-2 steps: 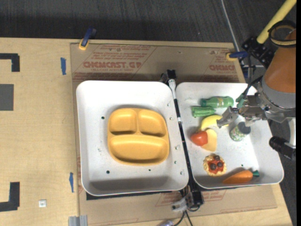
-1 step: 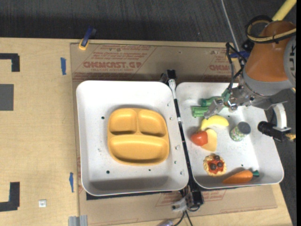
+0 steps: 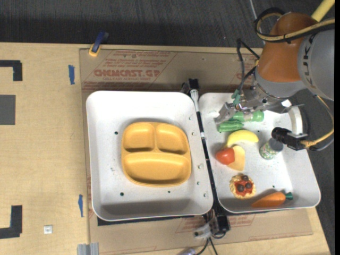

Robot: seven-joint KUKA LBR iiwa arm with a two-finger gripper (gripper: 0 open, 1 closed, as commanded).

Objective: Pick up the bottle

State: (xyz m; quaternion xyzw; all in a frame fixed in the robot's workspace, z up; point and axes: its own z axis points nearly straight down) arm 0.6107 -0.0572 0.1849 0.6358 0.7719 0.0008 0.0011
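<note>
The small bottle (image 3: 270,150) is seen standing in the right bin (image 3: 305,182), right of centre in the frame, just below and right of the gripper (image 3: 236,109), whose grip cannot be told, so a short move toward lower right is judged needed.

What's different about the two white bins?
The left bin holds one thing, a yellow divided tray; the right bin holds several small things, among them a carrot, a banana and a bottle. The arm reaches over the right bin, not the left. Both are shallow and white.
</note>
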